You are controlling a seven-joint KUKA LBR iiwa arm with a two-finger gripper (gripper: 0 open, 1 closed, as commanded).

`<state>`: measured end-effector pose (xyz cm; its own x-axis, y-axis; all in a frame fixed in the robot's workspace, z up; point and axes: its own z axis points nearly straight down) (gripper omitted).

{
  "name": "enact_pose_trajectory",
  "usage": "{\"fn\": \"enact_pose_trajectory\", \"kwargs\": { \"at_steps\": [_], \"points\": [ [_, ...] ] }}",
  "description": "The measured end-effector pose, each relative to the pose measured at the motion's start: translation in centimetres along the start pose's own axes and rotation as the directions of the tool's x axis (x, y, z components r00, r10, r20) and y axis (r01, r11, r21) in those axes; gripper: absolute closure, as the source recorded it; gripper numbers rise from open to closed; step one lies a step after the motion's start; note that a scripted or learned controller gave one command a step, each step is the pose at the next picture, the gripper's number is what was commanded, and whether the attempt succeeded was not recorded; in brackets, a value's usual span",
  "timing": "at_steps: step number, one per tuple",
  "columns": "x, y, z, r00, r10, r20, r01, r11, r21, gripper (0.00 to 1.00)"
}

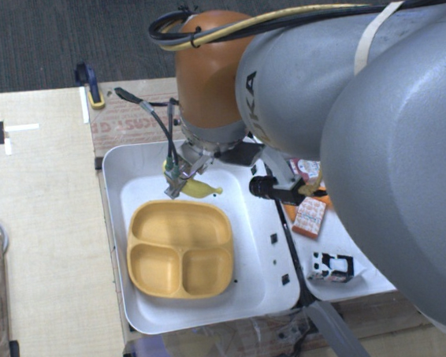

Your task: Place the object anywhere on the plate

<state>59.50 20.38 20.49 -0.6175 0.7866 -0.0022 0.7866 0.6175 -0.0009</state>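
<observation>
Banana-shaped object (202, 188), yellow and curved, lies on the floor of the left white bin (254, 289), right beside the tip of my gripper (175, 185), which comes down at its left end. I cannot tell whether my gripper is spread or pressed together, nor whether it grips the object. The object's long axis runs left to right across the view, roughly in line with the upper rim of the plate (181, 248), and its thinner, darker end points right. It sits just above that rim, outside the plate, so close that I cannot tell whether they touch. The plate is yellow-orange with rounded corners and split into three compartments: one wide one along the top and two smaller ones side by side below. It lies in the same bin, toward the bin's left wall. My grey arm (375, 118) with its orange band (208, 72) stretches over the right bin (365, 282), covering most of it. In the part of that bin I can see lie a small orange and white box (309, 217), a black and white thing (332, 267) below it, and a red and white packet (308, 169) above it; their print is too small to read. On my arm the letters "KA" (249, 92) show. Above the bins a strip of brown cardboard (126, 124) bears reddish lettering I cannot read.
</observation>
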Motion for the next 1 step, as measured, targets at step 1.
{"fn": "enact_pose_trajectory", "kwargs": {
  "at_steps": [1],
  "points": [
    [0.03, -0.01, 0.04, 1.000, 0.000, 0.000, 0.000, 1.000, 0.001, 0.00]
  ]
}}
